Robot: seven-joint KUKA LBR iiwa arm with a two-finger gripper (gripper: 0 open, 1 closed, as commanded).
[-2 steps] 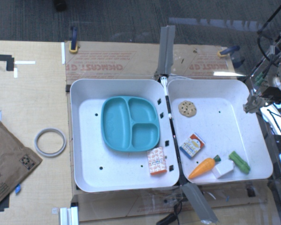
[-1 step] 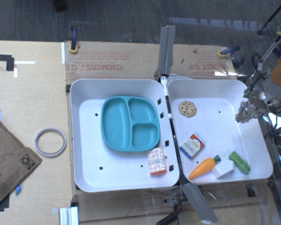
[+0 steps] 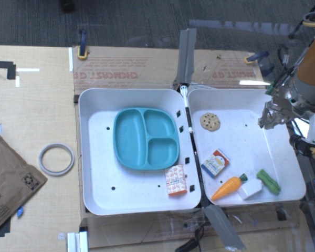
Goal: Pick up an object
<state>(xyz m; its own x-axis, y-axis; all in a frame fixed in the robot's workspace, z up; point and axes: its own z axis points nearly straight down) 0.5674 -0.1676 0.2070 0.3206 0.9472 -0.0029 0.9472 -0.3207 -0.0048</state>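
The right bin holds a round cookie at its back left. A small orange and blue carton lies near its middle. An orange toy carrot, a white block and a green piece lie along its front edge. My gripper hangs over the bin's right rear part, above the bare floor, well right of the cookie and apart from every object. Nothing shows between its tips.
The left bin carries a teal divided plate and a small snack box at its front right. A tape ring and a cardboard box lie on the bench at left. A grey divider post stands behind the bins.
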